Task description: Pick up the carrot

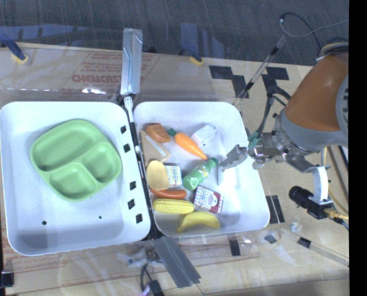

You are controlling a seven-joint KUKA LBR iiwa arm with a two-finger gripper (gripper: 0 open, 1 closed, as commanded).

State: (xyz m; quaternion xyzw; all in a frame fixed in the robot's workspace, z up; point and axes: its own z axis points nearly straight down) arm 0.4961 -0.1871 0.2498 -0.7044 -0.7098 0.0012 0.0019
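Note:
The carrot, orange with a green stub at its left end, lies slanted in the upper middle of the right bin. It rests between a brown bread piece and a white object. My gripper hangs over the right side of that bin, to the right of the carrot and a little lower in the view, apart from it. Nothing is visibly held in it. A green bottle lies between the gripper and the bin's centre.
Toy food crowds the right bin's lower left: a yellow piece, a red sausage, corn, a banana and a red carton. The left bin holds a green divided plate.

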